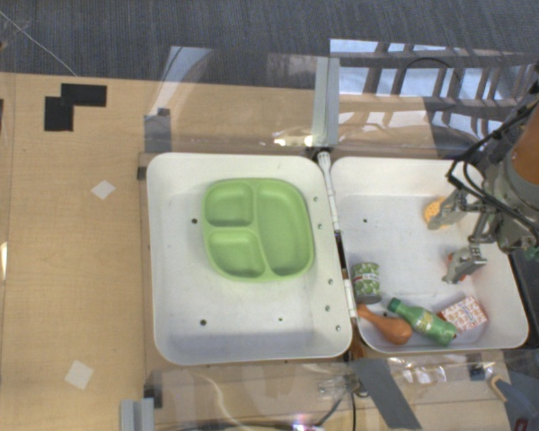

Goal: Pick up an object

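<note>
The pincer [461, 238] hangs open and holds nothing, over the right bin [386, 187]. Near it lie a yellow toy [438, 210], a small box [463, 313] and a green bottle [422, 321]. I think it is choosing; next it must drop straight down over one.

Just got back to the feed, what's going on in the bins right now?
The arm has its gripper low over the right bin, near that bin's right side, with fingers spread and nothing between them. A yellow item lies just beside it. Toward the bin's front sit a small green can, a brown drumstick-shaped toy, a green bottle and a small patterned box, all untouched. The left bin holds a green divided plate. No pick made yet.
</note>
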Robot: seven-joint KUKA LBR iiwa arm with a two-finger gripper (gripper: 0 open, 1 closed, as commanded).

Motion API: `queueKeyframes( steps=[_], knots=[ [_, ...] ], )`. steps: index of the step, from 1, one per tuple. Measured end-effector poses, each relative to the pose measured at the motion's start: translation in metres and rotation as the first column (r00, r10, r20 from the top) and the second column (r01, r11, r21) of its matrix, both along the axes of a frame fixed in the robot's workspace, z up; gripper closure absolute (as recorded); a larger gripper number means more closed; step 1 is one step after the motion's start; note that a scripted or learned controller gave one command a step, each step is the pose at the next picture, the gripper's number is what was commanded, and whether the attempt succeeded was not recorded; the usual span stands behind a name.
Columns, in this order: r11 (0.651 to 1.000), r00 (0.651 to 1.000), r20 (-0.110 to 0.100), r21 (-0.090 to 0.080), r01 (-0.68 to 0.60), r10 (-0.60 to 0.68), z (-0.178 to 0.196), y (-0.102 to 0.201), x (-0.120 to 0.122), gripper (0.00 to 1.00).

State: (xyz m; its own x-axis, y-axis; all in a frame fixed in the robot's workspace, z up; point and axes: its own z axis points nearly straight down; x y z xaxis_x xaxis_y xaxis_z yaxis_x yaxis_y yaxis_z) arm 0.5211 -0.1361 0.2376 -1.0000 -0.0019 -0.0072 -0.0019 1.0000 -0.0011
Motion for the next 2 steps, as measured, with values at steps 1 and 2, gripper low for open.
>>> queueKeyframes(
  steps=[1, 2],
  knots=[
    [1.0, 1.0, -0.014, 0.003, 0.013, -0.013, -0.137, -0.051, 0.009, 0.0],
    [1.0, 1.0, 0.009, -0.003, 0.001, -0.001, -0.118, -0.049, 0.016, 1.0]
  ],
)
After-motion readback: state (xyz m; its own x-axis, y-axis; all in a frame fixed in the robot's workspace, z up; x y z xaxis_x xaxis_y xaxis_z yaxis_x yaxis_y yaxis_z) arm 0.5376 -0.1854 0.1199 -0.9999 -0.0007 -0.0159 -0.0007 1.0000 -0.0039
